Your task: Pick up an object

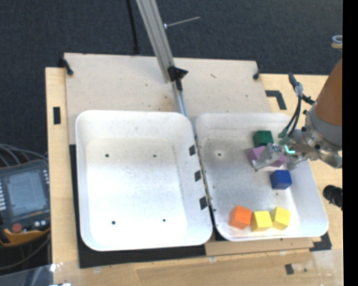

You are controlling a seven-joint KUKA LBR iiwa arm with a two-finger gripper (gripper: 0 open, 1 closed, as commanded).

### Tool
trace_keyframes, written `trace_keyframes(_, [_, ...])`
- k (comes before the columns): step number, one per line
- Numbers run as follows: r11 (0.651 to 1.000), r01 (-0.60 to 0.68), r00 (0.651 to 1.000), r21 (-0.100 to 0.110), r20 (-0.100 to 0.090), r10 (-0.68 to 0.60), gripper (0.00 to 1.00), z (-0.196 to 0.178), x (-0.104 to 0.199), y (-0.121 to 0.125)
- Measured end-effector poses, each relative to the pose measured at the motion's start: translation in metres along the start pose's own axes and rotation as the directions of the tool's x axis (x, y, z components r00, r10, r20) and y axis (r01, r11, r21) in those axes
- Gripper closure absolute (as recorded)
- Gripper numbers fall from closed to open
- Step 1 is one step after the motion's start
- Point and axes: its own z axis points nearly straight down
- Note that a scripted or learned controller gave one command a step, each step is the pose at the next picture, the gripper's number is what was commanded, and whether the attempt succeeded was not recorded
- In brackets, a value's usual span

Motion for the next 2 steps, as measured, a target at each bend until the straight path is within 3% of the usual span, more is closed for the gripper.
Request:
trace_keyframes(1, [1.0,-0.002,1.0,-0.005,0.001,0.002,0.0,-0.002,0.0,0.001])
trace_keyframes(2, [1.0,-0.005,1.0,0.002,0.001,0.005,0.0,0.047,0.008,0.002])
